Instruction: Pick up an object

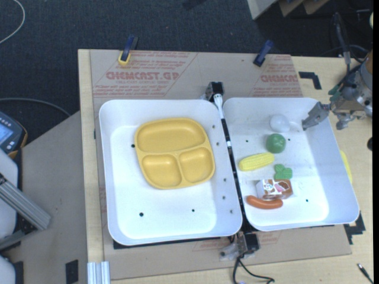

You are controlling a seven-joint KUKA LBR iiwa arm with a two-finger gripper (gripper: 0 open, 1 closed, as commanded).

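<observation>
Gripper (314, 118) hovering at right bin (331, 176) far edge, finger state unclear. Corn cob (256, 161) lying mid-bin beside green ball (275, 142); likely light, rigid, slippery; grasping across middle advisable.

Dark carpet floor (59, 16); cardboard-topped bench (189, 70); even overhead light.

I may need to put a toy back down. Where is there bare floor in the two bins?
Left bin: a wide strip below the yellow tray. Right bin: its right half, between the green ball and the right wall. Crowded: beside the divider, where corn, broccoli and sausage cluster.
</observation>
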